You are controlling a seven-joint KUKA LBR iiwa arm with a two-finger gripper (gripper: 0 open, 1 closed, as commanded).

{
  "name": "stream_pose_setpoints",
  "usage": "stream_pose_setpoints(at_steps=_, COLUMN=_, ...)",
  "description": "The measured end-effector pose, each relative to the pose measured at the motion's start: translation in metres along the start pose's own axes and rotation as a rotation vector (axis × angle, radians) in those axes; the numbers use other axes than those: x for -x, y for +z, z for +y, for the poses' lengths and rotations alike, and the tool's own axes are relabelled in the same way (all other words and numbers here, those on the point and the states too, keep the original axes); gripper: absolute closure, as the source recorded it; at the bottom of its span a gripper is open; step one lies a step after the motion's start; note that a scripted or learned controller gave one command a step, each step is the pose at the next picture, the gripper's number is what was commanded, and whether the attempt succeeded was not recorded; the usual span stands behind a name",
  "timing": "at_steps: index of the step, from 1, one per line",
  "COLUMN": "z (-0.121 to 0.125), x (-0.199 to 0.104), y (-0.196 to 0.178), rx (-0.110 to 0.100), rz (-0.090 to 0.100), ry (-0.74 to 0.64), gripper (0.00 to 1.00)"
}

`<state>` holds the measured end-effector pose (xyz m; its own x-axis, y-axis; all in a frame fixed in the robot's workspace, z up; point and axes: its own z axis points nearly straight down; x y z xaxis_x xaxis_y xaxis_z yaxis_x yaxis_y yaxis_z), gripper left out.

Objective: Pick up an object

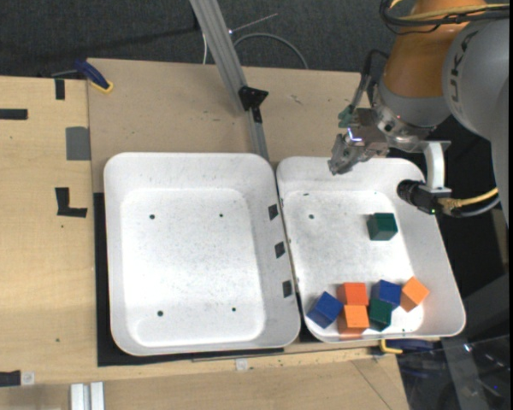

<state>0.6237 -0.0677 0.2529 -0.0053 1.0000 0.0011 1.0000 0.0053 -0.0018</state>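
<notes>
My gripper (344,160) hangs above the far rim of the right bin (325,246), its fingertips pointing down and to the left, with nothing seen between them. A dark green cube (381,226) lies alone in the upper part of that bin, below and to the right of the gripper. Along the near edge sits a cluster: a blue cube (326,308), two orange cubes (355,294) (355,317), another blue cube (388,292), a dark green cube (380,313) and an orange cube (415,292).
The left bin (192,250) lies beside the right one. A slanted metal post (227,49) rises behind the bins. A black cable connector (415,195) hangs over the right bin's far right rim.
</notes>
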Motion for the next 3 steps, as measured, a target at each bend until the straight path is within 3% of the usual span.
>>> stream_pose_setpoints(at_steps=2, z=0.016, x=-0.112, y=0.027, rx=0.000, rz=0.000, ry=-0.001, gripper=1.00)
stream_pose_setpoints(at_steps=3, z=0.027, x=-0.157, y=0.020, rx=0.002, rz=0.001, ry=-0.001, gripper=1.00)
